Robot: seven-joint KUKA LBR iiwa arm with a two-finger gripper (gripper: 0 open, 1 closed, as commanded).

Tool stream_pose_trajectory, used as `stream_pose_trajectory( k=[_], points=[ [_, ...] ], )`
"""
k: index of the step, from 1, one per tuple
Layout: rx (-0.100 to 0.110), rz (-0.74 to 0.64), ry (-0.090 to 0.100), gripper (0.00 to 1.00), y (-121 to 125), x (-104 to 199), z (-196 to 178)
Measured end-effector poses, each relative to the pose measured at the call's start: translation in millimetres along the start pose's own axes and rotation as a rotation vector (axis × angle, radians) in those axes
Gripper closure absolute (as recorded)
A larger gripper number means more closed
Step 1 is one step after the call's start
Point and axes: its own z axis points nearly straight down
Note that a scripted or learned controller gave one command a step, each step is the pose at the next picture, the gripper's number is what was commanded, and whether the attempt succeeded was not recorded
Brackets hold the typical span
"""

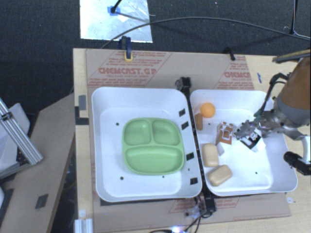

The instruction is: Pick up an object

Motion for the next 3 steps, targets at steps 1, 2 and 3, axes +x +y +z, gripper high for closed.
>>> stream_pose_trajectory(
  k=[1,2,3],
  points=[
    [-0.008,0.0,-0.001,0.0,6,-1,56],
    [-0.022,0.002,-0.01,1.0,8,-4,41],
    [-0.009,-0.003,-0.002,1.0,7,-3,-3]
  ],
)
